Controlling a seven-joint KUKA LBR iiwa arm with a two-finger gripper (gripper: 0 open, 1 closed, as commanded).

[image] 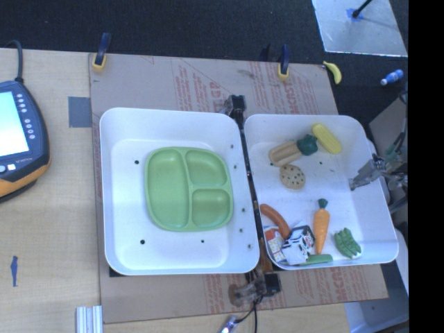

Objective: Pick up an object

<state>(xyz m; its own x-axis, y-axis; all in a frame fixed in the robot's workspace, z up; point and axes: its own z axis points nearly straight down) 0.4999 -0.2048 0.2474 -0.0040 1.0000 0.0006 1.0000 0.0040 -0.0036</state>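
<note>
The gripper [366, 175] sits at the right edge of the right bin [361, 127], low over its rim, and whether it is released or clenched I cannot tell from this view; nothing shows in its grasp. The pickable things all lie in that right bin: a yellow piece [327, 138] and a tan log with a dark green cap [291, 150] near the far edge, a speckled cookie [293, 177] just below them, a carrot [320, 222] toward the middle, a green leafy piece [347, 243] by the near right corner, and a sausage [274, 218] beside a crumpled packet [295, 245] at the near left corner. The left bin [125, 186] carries a green divided plate [189, 188].

The step in hand looks like the approach, with no target yet reached. To do it well I would choose something that stands apart from its neighbours: the carrot or the cookie seem the best picks, since the near left corner is cluttered and the bin wall would crowd the tool. Close across the carrot's narrow width, centred on its body, come straight down, and lift only once the grasp is sure
</note>
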